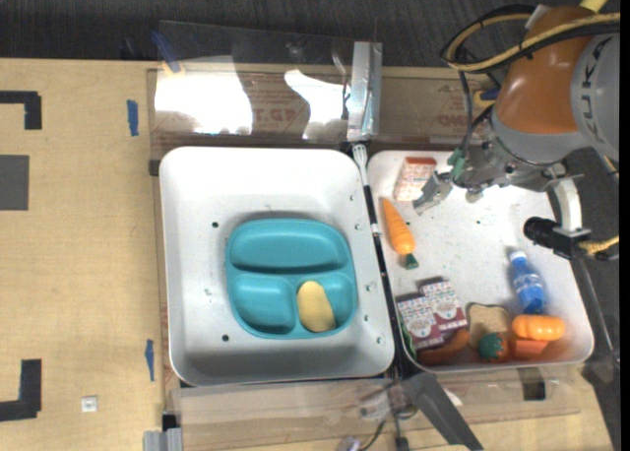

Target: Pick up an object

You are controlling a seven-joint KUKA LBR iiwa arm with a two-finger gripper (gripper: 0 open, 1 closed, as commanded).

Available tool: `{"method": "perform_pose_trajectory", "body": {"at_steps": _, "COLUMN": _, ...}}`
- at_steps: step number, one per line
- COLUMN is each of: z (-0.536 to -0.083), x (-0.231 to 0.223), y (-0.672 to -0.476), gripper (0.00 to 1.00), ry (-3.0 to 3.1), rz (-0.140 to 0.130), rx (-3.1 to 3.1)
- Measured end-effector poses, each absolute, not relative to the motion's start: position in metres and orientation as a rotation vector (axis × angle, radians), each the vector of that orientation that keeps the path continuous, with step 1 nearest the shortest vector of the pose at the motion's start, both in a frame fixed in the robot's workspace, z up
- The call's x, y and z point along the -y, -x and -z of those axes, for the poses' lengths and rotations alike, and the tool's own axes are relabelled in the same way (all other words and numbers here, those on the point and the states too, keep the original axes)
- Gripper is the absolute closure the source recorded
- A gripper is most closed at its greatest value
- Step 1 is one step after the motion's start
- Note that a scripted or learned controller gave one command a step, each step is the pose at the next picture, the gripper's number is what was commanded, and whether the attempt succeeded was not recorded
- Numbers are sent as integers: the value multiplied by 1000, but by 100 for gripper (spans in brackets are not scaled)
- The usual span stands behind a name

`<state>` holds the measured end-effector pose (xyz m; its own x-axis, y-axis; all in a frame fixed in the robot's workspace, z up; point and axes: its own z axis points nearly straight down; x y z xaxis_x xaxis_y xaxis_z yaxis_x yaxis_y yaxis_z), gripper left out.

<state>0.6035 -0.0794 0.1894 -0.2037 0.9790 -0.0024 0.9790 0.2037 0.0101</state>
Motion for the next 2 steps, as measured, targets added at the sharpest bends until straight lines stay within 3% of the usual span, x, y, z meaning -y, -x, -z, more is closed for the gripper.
{"method": "perform_pose_trajectory", "body": {"at_steps": 1, "z": -204, "x": 40, "y": -619, "gripper": 0, "ry": -1943, "rz": -6, "rx": -2465}}
{"method": "perform_pose_trajectory", "body": {"at_steps": 2, "z": -297, "x": 7, "y": -627, "gripper": 0, "ry": -1808, "rz": -11, "rx": -2559}}
